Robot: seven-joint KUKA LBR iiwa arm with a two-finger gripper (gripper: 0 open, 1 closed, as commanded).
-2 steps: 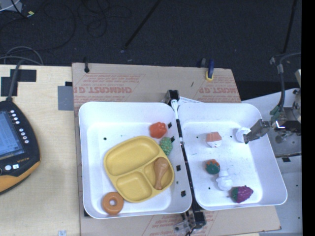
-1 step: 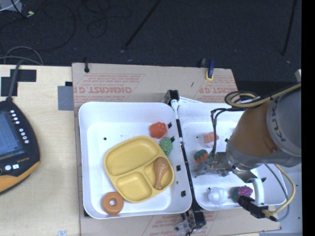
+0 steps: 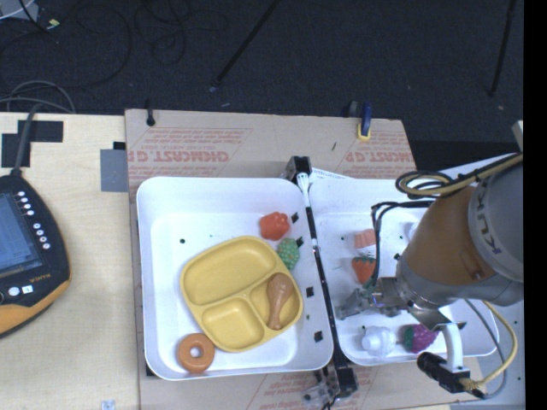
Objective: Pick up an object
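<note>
The approach is judged underway: the jaws (image 3: 355, 301) are lowered in the right bin (image 3: 342, 203); their state cannot be told.

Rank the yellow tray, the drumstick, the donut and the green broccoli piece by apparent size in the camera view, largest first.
1. yellow tray
2. drumstick
3. donut, close to the drumstick, so that pair is unsure
4. green broccoli piece

Right bin (image 3: 342, 202) far end open, arm (image 3: 453, 246) crowding its toys, yellow tray (image 3: 224, 273) filling left bin (image 3: 162, 254)
</note>
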